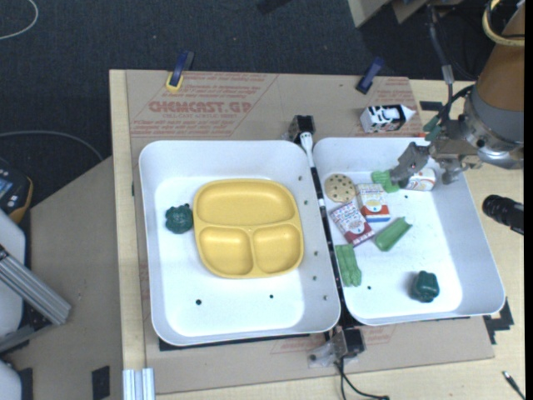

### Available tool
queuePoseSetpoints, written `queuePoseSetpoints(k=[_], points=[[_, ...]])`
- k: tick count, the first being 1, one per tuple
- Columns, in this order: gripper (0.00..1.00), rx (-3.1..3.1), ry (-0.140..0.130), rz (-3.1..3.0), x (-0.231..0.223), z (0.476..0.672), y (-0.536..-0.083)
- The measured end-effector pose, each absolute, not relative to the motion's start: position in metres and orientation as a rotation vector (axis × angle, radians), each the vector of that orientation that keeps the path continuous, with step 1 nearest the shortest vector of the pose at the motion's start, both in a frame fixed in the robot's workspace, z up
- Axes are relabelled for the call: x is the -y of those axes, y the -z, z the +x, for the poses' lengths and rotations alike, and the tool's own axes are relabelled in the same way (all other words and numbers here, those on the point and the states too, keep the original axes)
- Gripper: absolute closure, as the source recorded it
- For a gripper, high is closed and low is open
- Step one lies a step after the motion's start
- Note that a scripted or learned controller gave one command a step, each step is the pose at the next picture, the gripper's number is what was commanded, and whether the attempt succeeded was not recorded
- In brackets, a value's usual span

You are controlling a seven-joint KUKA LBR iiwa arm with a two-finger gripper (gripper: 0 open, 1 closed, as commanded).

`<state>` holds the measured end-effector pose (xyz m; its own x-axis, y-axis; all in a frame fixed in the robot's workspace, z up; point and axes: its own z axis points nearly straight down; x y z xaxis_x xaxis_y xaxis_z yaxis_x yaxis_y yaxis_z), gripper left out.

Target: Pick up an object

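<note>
I see the tool (414, 167) hanging over the far end of the right bin (475, 248), beside a small green piece (384, 178) and a white packet (420, 181); from this angle I cannot tell how it is set, and nothing I can see sits in its grip. As I judge it, the pick is not yet made. The candidates lie in that bin: a cookie (337, 187), a red and white packet (351, 222), a green stick (391, 234), another green stick (347, 265) and a green pepper (424, 286). The left bin (166, 298) holds a yellow tray (247, 226) and a dark green toy (178, 218).
</note>
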<state>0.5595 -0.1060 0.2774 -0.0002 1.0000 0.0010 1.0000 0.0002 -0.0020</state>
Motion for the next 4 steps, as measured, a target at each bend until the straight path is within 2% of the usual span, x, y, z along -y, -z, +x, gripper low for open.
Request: queuePoseSetpoints(k=[3, 4], points=[[0.00, 2.216, -0.006, -2.216, 0.106, 0.553, -0.139], [0.00, 2.217, 0.004, -2.219, 0.105, 0.555, -0.090]])
